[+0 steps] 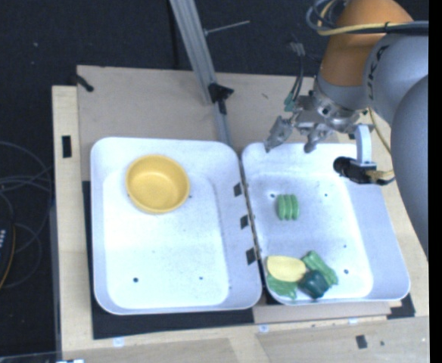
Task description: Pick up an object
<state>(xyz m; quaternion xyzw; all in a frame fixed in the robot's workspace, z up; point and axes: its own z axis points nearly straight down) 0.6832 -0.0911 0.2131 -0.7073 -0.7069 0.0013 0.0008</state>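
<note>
**Pincer spread above the far rim of the right bin, nothing held**

The grey arm with the orange band (355,32) enters from the upper right of the frame. Its pincer (295,137) hangs over the upper edge of the right shallow white bin (372,225), fingers spread apart, nothing between them. One fingertip sits at the bin's upper left corner, the other just right of it.

Right bin contents:
- ribbed green oblong piece (287,206), alone in the middle, well apart from every wall, with bare floor all round;
- yellow rounded piece (284,267), pale green strip (282,286), dark teal block (314,283) and green pod-shaped piece (321,267), crowded together in the lower left corner, touching one another and close against the near wall.

The right half of this bin's floor is bare.

Left shallow white bin (168,278): a round yellow plastic bowl (157,183) stands upright in the upper left part, near the wall; the lower half is open floor.

The two bins meet along a narrow seam mid-frame. Tan bench (138,100) surface shows beyond the bins at the top of the frame.
</note>
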